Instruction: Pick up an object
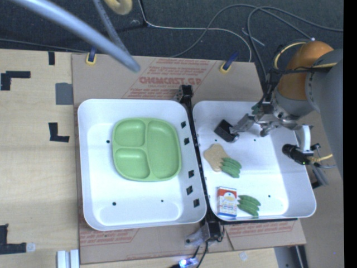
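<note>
In the right bin (pixel 279 175) lie a tan flat biscuit-shaped piece (pixel 213 155) and a green pea pod (pixel 231 166) touching its lower right edge. Near the bin's front wall a small red and white box (pixel 226 201) lies beside a second green pod (pixel 249 205). My gripper (pixel 225 130), a black tip on a grey wrist, is over the bin's back left part, a little above and behind the biscuit piece. I see nothing hanging from it. The grey arm with its orange band (pixel 301 71) comes in from the right.
The left bin (pixel 92 166) holds a green divided plate (pixel 147 149). A black divider (pixel 192 149) runs between the bins. Cables (pixel 223 21) trail over the dark floor behind the bench. A blurred grey bar (pixel 72 21) crosses the upper left.
</note>
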`<state>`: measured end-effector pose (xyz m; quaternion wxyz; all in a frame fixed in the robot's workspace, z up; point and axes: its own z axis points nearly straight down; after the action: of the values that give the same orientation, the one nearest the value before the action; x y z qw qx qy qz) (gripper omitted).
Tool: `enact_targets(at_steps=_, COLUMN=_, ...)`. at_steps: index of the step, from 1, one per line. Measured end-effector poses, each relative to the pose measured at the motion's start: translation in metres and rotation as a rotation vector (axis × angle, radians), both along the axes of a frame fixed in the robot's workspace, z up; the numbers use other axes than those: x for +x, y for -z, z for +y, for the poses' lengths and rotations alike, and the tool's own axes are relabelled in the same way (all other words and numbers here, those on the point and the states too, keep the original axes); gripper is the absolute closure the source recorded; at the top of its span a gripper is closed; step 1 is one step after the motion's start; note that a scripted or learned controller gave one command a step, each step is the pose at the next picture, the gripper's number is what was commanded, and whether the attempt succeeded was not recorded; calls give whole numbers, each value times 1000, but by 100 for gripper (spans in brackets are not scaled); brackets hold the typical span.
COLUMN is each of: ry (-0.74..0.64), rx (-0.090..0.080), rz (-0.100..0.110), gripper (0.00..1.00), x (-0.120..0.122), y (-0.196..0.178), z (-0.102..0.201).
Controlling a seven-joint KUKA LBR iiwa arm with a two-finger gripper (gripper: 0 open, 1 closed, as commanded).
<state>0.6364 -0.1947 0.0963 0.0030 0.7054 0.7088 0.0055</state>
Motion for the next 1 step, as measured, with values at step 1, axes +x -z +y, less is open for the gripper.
enact_targets(at_steps=1, ry=0, rx=-9, rz=-15, gripper=100, x=3, y=-14, z=-1)
